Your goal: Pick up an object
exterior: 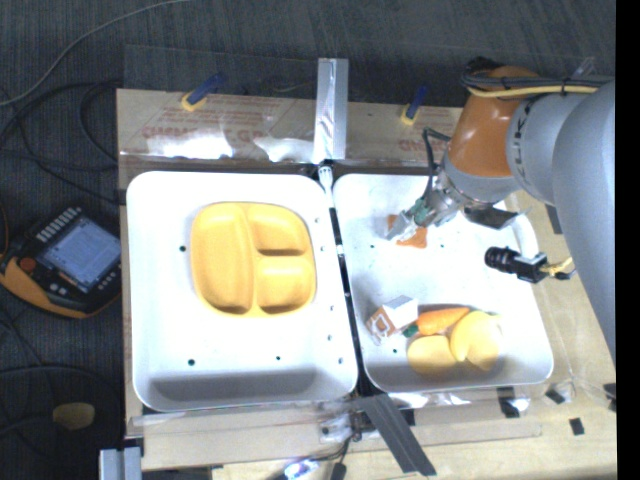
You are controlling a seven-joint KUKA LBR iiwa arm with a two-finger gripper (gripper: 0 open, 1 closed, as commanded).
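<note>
The bench (150, 118) carries two shallow white bins side by side, with dark carpet around it. The grey arm (570, 168), with its orange band (480, 138), reaches in over the bench's right edge toward the far part of the right bin.

The left bin (160, 358) holds one thing, a yellow divided tray (252, 258), lying flat near the bin's middle.

The right bin (380, 218) holds a cluster along its near edge: two yellow rounded objects (455, 346) touching each other, an orange carrot-shaped object (442, 319) just behind them, and a small white and orange box (390, 318) at the cluster's left end.

The jaws of the gripper (418, 220) sit low over the far part of the right bin, at a small orange and white object (412, 236). Whether they are open, closed or gripping it I cannot tell.

A black handheld controller (70, 253) lies on the carpet beyond the bench's left edge, and two blue and yellow clamps (203, 90) sit along the far edge.
</note>
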